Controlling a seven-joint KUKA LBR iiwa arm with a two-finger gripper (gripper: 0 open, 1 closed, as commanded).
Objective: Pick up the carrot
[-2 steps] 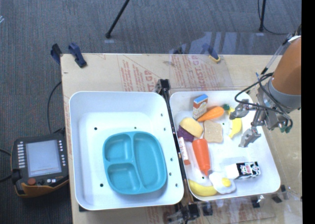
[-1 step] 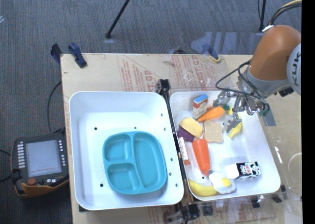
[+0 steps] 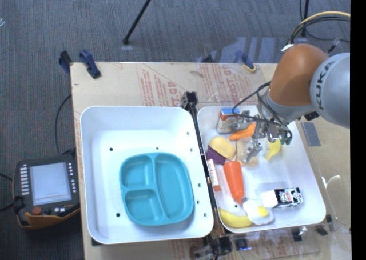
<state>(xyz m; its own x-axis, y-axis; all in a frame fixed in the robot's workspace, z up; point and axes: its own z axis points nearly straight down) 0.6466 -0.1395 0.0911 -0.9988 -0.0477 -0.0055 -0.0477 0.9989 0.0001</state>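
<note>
Carrot (image 3: 242,134) held off the bin floor, pinched in the end effector (image 3: 255,133), near the far edge of the right bin (image 3: 309,164).

Small orange carrot (image 3: 242,134), tilted, among toys in the right bin (image 3: 311,168).

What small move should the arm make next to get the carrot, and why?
Probably a straight lift. The carrot appears to sit between the fingers of the gripper, above the right bin, so it seems already grasped. Other toy foods lie crowded just below it, such as the yellow piece and the orange bottle, so sideways motion might knock them.
</note>
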